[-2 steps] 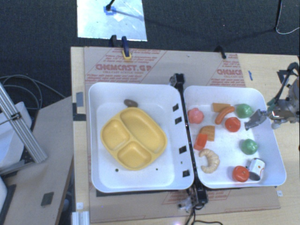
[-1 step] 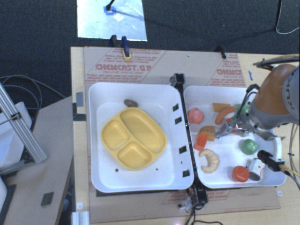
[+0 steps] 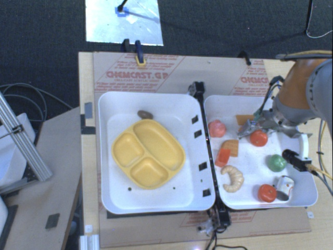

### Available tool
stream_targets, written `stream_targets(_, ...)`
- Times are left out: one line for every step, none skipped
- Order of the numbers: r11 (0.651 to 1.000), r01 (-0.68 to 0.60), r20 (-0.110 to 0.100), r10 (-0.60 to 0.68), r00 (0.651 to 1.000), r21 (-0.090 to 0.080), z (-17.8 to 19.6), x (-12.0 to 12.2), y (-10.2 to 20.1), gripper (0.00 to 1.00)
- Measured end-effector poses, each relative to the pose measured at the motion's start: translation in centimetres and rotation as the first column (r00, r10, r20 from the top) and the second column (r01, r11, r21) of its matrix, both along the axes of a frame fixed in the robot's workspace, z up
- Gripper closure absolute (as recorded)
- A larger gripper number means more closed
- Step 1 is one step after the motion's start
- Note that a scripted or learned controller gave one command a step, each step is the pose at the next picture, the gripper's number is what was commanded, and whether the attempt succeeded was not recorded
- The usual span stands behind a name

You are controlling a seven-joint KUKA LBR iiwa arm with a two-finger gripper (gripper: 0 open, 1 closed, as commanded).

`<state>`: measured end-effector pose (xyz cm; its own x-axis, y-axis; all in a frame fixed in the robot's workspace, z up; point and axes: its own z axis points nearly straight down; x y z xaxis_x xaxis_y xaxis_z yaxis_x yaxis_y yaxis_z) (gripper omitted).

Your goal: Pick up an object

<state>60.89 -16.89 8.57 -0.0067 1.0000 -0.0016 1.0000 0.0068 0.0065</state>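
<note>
My gripper (image 3: 248, 129) hangs over the upper middle of the right bin (image 3: 308, 196), reaching in from the right. A red tomato-like ball (image 3: 259, 138) lies just below and right of its tip, very close or touching. An orange block (image 3: 242, 120) sits just behind the tip, partly covered by it. A pink ball (image 3: 217, 128) lies to the left. Lower down are a red-orange block (image 3: 225, 157) with an orange piece (image 3: 231, 147) beside it, a pale croissant (image 3: 233, 177), a green ball (image 3: 277, 163), a second red ball (image 3: 267, 192) and a small silver can (image 3: 284, 186).
The left bin (image 3: 112, 108) holds a yellow divided plate (image 3: 148, 153) and a small brown object (image 3: 145, 114) at the plate's far edge. A black clip strip (image 3: 200, 134) runs along the wall between the two bins.
</note>
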Motion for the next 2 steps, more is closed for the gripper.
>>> stream_targets(1.0, 0.001, 0.0, -0.001, 1.0, 0.001, 1.1, -0.1, 0.0, 1.0)
stream_targets(1.0, -0.005, 0.001, 0.005, 1.0, 0.003, 10.4, -0.2, 9.4, 1.0)
